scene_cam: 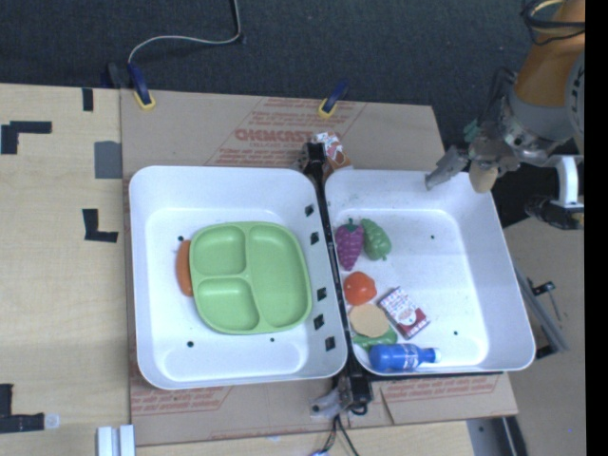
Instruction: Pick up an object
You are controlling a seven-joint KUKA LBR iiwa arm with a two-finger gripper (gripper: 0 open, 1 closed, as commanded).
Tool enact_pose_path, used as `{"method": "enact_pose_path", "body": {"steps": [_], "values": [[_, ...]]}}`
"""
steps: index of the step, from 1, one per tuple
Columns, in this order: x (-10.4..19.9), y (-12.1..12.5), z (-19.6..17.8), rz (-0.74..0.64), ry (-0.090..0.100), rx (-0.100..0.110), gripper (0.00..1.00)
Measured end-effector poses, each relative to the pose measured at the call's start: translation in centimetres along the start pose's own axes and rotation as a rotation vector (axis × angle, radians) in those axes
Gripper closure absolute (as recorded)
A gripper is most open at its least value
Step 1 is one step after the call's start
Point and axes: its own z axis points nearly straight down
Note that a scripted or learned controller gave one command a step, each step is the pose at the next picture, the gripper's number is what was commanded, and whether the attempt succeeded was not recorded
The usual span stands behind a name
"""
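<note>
One fixed camera looks down at a slant from above the table (57, 255), far enough back to take in both white bins (152, 188) whole (side by side), all lying left of the claw (461, 174).

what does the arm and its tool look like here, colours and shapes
The arm enters at the camera view's upper right corner. Its rounded upper segment is orange, and below that sits a grey, roughly cylindrical wrist section with darker parts. The tool at its end is grey metal with a pale tan block beside a narrow, pointed grey finger. No markings are readable, and the image is too soft to tell cables apart.
</note>
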Motion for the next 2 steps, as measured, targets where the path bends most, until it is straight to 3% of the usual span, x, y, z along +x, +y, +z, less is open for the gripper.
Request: {"method": "enact_pose_path", "body": {"steps": [1, 2], "values": [[6.7, 1.7, 13.2, -0.002, 0.0, -0.004, 0.0], [9.7, -1.6, 13.2, -0.001, 0.0, -0.002, 0.0]]}}
